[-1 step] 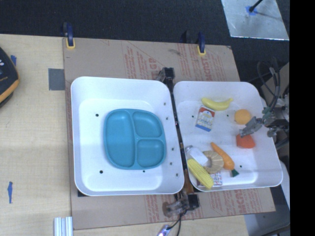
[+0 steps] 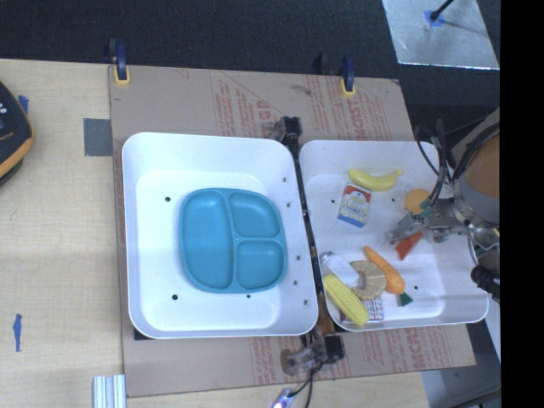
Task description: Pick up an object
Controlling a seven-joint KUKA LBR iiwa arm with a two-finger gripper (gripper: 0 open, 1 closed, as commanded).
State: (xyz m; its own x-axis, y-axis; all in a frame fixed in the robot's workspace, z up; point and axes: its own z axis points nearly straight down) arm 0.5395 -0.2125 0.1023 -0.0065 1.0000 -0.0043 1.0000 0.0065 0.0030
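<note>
On the cardboard-covered wooden bench (image 2: 59, 253), two white bins (image 2: 136, 228) under dark carpet (image 2: 212, 11).

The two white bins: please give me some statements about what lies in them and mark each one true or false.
1. The blue tray lies in the left bin. True.
2. The banana lies in the left bin. False: it is in the right bin, near its far side.
3. The corn lies at the right bin's near left corner. True.
4. The carrot rests on the blue tray. False: it is in the right bin, beside the corn.
5. The gripper is over the right bin. True.
</note>
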